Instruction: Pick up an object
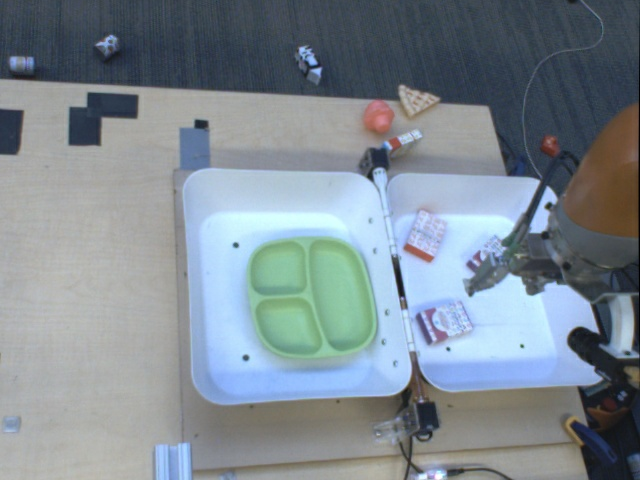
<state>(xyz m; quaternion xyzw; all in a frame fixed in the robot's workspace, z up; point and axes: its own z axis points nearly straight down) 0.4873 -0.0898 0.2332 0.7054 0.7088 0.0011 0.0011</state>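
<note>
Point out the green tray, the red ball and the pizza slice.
green tray [312, 298]: camera view, on the divider between its compartments.
red ball [378, 116]: camera view, on its middle.
pizza slice [417, 100]: camera view, on its middle.

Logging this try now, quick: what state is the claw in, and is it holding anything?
Claw: over the right bin, at a small silver-and-red packet; whether it is open, closed or holding the packet cannot be told.

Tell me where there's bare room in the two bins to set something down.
In the right bin, bare floor lies along the front wall past the lower carton, and along the back wall. Its middle is crowded: the upper carton, the lower carton and the gripper. In the left bin, the green tray leaves a bare margin on the far-left side.
</note>
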